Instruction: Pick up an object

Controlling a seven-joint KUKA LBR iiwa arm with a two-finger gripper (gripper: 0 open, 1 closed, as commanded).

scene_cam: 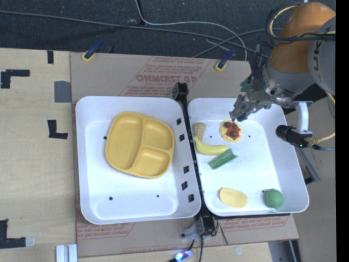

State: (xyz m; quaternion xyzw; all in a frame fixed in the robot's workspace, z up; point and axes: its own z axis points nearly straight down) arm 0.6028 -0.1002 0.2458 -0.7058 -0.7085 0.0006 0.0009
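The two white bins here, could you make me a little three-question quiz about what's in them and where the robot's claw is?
1. True or false: the yellow divided plate lies in the left bin.
2. Which item is nearest the gripper: A green ball, B small pizza-like piece, C banana?
3. Fill in: the green ball sits in the right bin's near-____ corner.

Key: 1 true. 2 B. 3 right.
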